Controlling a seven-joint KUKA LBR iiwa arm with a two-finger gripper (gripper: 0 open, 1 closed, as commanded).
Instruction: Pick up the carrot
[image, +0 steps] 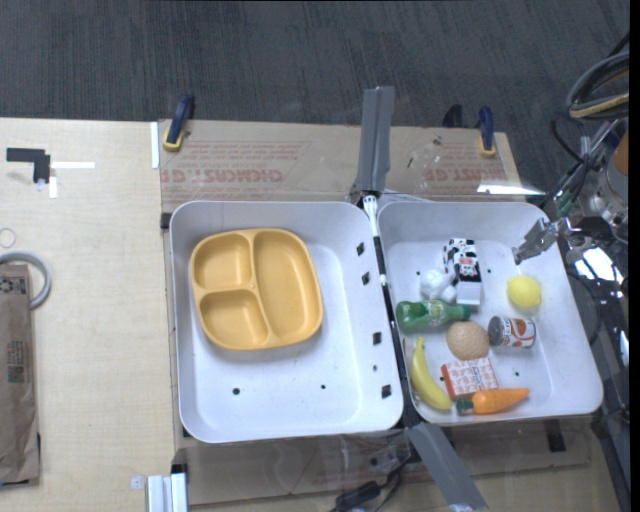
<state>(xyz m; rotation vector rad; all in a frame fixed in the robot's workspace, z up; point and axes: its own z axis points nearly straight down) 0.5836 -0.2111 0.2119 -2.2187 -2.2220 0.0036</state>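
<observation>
The carrot (497, 400) is orange with a green stub at its left end. It lies flat along the front edge of the right bin (560, 385), just below a red and white carton (468, 377). My gripper (531, 243) hangs over the right bin's far right corner, above and behind the lemon (523, 292). It is well away from the carrot, with nothing visibly in it.
The right bin also holds a banana (428, 378), a brown round item (467, 341), a small can (512, 332), a green bottle (430, 314) and a cow-patterned box (461, 262). A yellow divided plate (257, 288) lies in the left bin (290, 400). Cables and the arm crowd the right side.
</observation>
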